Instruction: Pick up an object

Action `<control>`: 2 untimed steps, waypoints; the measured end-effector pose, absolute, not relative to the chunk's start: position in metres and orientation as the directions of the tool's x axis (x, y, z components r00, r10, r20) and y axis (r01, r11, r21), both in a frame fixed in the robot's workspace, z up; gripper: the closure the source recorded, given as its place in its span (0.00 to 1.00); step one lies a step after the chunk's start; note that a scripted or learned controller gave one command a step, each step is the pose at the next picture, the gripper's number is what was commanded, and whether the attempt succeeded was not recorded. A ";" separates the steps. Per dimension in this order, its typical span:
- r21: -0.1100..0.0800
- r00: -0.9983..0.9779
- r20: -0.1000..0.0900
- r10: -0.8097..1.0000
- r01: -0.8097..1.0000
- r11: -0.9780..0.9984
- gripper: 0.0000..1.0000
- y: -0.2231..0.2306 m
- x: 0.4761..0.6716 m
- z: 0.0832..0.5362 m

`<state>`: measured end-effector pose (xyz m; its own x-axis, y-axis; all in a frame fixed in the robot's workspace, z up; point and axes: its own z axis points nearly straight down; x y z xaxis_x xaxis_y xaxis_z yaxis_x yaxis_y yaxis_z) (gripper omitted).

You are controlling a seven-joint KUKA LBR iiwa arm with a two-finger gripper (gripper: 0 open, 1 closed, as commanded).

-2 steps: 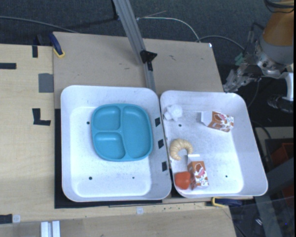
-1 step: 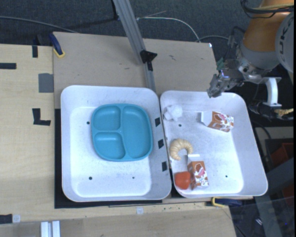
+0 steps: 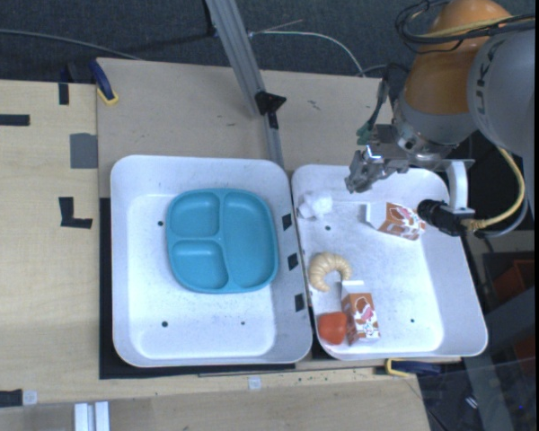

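Note:
My gripper hangs over the far part of the right bin, with nothing visible between its fingers. Just left of it and below lies a small white crumpled object. To its lower right rests an orange and white carton lying on its side. Nearer the front sit a beige croissant-shaped toy, a red and white carton and a red tomato-like ball touching it.
The left bin holds a teal divided plate. A grey metal pole slants down to the bins' far joint. The arm's orange band and a yellow cable lie right of the right bin.

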<state>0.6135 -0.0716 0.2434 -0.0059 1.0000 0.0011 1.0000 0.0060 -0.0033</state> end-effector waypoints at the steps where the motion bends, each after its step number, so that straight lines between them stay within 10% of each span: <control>1: -0.005 -0.005 0.001 1.000 1.000 0.005 1.00 -0.030 0.592 0.232; 2: -0.003 -0.006 0.002 1.000 1.000 0.006 1.00 0.014 0.570 0.239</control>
<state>0.5696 0.0144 0.2393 -0.0061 1.0000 0.0019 1.0000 0.0061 -0.0028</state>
